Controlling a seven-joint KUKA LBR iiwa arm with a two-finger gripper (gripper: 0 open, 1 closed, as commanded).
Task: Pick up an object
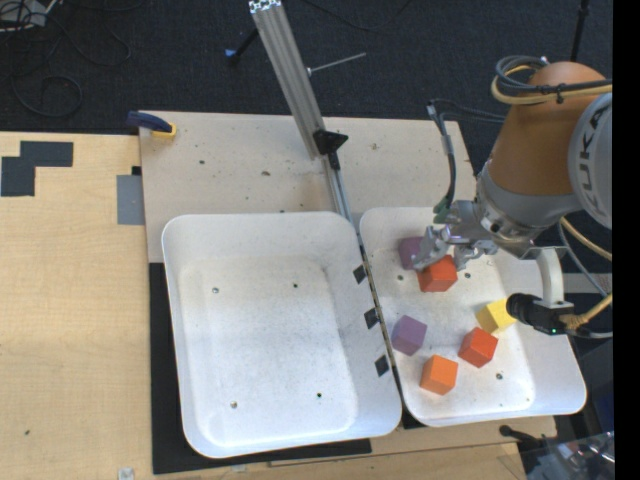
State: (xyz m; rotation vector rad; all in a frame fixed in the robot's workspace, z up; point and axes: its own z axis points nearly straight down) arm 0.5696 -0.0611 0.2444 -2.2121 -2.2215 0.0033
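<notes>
Orange cube (438,374) lies nearest, at right white bin's (560,388) 6 o'clock. Red cube (478,348) just beside, at its 1 o'clock. Yellow cube (493,316) toward 3 o'clock; purple cube (408,334) at 9 o'clock. Hand (441,255) at 11 o'clock, directly above red-orange cube (437,276); grip unclear, cannot tell. Mauve cube (411,251) just beside.

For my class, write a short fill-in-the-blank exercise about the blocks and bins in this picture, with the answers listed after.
1. All the blocks lie in the ____ bin as the camera sees it.
2. The block nearest the hand is ____.
3. The number of purple blocks in the bin is ____.
4. The block at the right side of the bin, above a red one, is ____.

Answers: right; red; two; yellow
</notes>
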